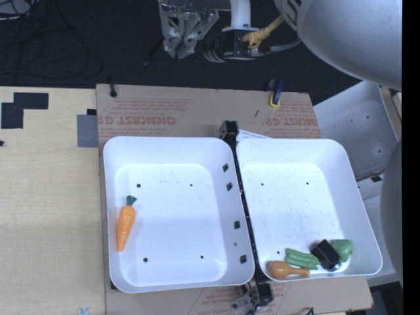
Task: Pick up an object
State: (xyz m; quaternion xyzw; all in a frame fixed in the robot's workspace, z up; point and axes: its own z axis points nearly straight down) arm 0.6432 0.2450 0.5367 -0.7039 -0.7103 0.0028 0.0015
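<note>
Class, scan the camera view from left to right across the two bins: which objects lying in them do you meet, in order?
Carrot → orange pear-shaped toy → green pod → black block → green toy.

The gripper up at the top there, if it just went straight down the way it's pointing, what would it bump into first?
The gripper hangs above the dark area behind the bench, fingers pointing down. Straight on, it would probably meet that dark floor or the brown board's back edge, not the left bin. Depth is hard to judge here.
</note>
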